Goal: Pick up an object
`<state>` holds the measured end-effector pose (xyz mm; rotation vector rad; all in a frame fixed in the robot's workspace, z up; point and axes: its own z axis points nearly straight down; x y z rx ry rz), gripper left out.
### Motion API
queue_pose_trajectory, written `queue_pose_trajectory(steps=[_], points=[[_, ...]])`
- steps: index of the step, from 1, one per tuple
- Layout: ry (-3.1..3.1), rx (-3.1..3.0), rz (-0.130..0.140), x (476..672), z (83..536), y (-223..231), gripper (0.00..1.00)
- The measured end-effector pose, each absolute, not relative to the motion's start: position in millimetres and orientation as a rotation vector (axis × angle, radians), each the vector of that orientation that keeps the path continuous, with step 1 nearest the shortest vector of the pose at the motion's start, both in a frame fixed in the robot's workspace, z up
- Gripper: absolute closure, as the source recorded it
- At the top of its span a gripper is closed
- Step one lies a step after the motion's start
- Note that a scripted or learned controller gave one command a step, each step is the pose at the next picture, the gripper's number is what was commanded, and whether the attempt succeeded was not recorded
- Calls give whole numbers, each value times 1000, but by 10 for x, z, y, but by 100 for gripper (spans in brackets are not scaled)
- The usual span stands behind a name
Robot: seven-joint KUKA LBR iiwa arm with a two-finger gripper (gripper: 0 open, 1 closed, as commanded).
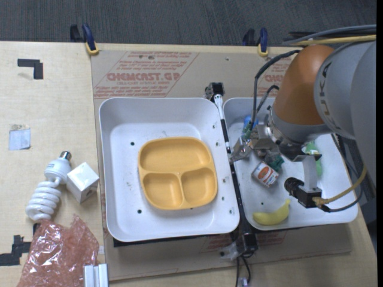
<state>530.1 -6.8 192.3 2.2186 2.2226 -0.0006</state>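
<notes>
A grey KUKA arm (353, 82) with an orange band (302, 88) reaches from the right over the right-hand white bin (341, 217), its gripper (263, 145) lowered into the bin's upper left part, close to the divide between the two bins. Whether the gripper is open or closed cannot be told from this angle; the wrist body covers most of it.

Just below and to the right of the gripper lies a small can with a red-and-white label (265, 174), tipped on its side, its long axis running on a slant from upper left to lower right, one round end facing the lower right. It sits near the gripper but cannot be seen between its jaws. A green object (315, 163) lies partly hidden under the arm, farther right.

Along the bin's near wall rests a yellow banana (272, 215), its long axis roughly left to right, the stem end curving up at the right; it lies well apart from the gripper.

The left white bin (119, 214) holds a yellow three-compartment plate (178, 173). On the bench to the left sit a spiral light bulb (46, 191), a small white cube (82, 182) and crumpled pink plastic wrap (57, 256).
</notes>
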Motion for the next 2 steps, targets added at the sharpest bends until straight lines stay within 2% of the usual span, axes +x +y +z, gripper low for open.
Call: queue_pose_trajectory(steps=[1, 2], points=[[2222, 2221, -2, 5421, 921, -1031, 0], [2225, 2217, -2, 5427, 1019, -1032, 100]])
